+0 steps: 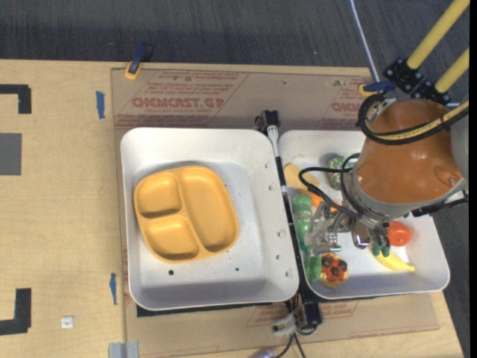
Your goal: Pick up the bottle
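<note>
Several toys crowding the green bottle (302, 209) under the end effector (341, 233), finger state unclear.

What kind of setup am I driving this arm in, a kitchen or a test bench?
Most likely a lab test bench: two white bins on a taped cardboard sheet, toy food and a yellow divided tray, exposed cables.

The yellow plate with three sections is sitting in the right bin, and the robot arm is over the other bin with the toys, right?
Not quite. The yellow plate with three sections sits in the left bin, not the right one. The camera view shows it there. The robot arm is over the other bin, the right bin, where the small toys lie.
</note>
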Robot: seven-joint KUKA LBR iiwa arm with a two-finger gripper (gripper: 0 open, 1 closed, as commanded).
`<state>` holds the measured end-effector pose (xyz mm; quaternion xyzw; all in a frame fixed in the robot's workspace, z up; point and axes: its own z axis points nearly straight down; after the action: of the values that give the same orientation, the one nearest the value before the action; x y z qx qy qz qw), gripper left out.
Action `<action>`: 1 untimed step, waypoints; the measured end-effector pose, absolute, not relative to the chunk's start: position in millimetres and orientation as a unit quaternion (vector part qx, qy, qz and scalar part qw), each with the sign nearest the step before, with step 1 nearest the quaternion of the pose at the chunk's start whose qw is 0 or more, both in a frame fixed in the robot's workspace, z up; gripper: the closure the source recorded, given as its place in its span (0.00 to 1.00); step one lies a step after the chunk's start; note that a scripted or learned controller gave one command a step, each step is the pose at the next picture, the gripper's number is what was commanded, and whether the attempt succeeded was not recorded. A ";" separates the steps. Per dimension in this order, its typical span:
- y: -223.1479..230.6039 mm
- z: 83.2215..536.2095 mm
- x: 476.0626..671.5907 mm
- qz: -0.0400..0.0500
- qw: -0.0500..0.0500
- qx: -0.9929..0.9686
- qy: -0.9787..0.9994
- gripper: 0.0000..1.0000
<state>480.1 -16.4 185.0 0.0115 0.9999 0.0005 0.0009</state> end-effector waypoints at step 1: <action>-81.6 280.3 480.5 0.000 0.003 -0.108 0.994 1.00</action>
<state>480.5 -81.6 280.3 -0.1077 0.9942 0.0000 0.0030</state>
